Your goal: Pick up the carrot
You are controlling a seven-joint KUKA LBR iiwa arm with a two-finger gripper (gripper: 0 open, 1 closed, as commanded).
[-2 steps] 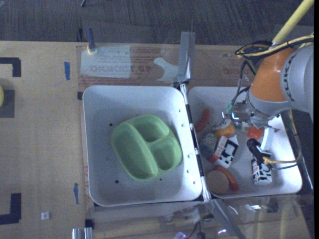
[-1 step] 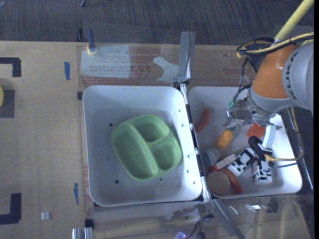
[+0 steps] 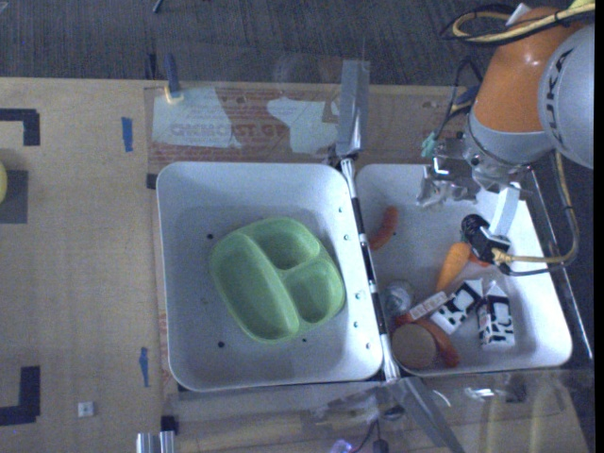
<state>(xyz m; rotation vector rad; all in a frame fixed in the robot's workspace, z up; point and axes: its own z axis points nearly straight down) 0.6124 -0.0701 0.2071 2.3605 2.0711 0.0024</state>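
Currently carrot (image 3: 453, 265) lies in right bin (image 3: 547, 347), at 6 o'clock from pincer (image 3: 444, 189), just apart. Long axis runs 1-to-7 o'clock. Pincer's opening cannot be told; nothing seen held.

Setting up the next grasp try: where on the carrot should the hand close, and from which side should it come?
Probably mid-body on the carrot, coming from above. It lies slanted in the right bin, thin end toward the lower left, so the fingers should close across its narrow width. A black part of the arm's tool sits at its upper end and black-and-white items crowd the lower end, leaving the middle most open.
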